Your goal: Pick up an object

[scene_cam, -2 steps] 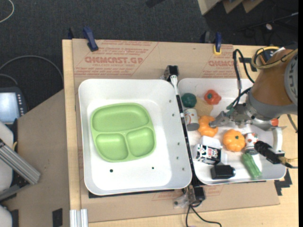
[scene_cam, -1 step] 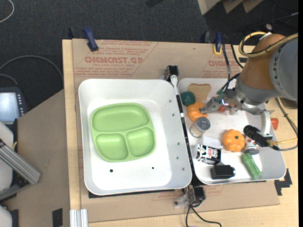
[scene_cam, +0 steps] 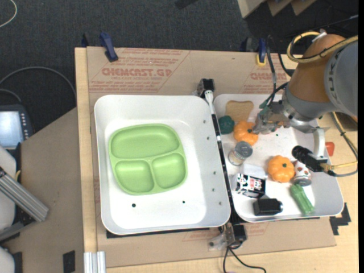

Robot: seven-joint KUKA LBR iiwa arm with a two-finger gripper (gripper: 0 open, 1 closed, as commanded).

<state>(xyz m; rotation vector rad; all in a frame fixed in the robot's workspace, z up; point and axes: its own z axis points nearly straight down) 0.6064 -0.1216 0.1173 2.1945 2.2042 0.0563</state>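
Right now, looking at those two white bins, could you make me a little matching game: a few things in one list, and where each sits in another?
Things:
1. green divided plate
2. orange pumpkin
3. black block
4. teal ball

Places:
A. near the front edge of the right bin
B. middle of the right bin
C. alone in the left bin
D. far part of the right bin, by the divider between the bins

Pairs: 1-C, 2-B, 3-A, 4-D
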